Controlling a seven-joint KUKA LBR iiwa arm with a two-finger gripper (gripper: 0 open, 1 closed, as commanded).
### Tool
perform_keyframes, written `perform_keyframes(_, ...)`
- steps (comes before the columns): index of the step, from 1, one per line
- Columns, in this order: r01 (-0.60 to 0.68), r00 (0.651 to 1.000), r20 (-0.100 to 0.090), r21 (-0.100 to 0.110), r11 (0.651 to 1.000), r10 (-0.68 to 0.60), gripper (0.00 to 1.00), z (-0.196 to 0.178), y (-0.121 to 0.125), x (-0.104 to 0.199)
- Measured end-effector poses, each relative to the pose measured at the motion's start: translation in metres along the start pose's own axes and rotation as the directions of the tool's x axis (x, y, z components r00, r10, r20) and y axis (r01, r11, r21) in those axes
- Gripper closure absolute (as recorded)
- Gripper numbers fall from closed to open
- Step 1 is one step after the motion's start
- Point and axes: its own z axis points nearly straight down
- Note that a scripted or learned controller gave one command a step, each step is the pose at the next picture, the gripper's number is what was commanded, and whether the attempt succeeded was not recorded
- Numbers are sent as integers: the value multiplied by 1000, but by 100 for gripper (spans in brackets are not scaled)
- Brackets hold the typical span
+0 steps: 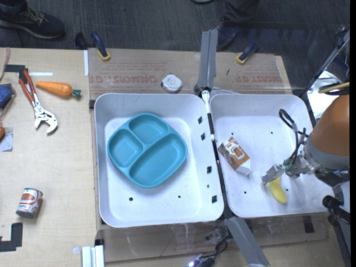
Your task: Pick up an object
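Left bin (105, 166): round blue plastic divided plate (147, 149) fills the middle; bare floor along the edges.
Right bin (261, 107): small brown-and-white carton (235, 156) centre-left, yellow banana (277, 192) lower right; upper half open.

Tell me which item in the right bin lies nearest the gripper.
The banana, just below the gripper. The carton lies farther left, toward the bin's middle.

robot lab or workshop. plywood bench (50, 166) with clamps (99, 44) on its far edge, two white bins (105, 204) side by side, pliers (34, 102) and a toy carrot (54, 88) lying loose, shoes (30, 20) of people standing on dark carpet beyond.
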Motion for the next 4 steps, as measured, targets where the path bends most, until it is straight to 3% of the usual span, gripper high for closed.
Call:
perform_keyframes(1,-3,1000,0,-1,1000,3,100,-9,0,-1)
perform_keyframes(2,501,865,3,-1,865,-501,100,-166,147,70)
perform_keyframes(3,234,972,3,0,972,-234,100,-170,154,30)
perform_keyframes(4,97,995,3,0,995,-97,100,-124,174,-8)
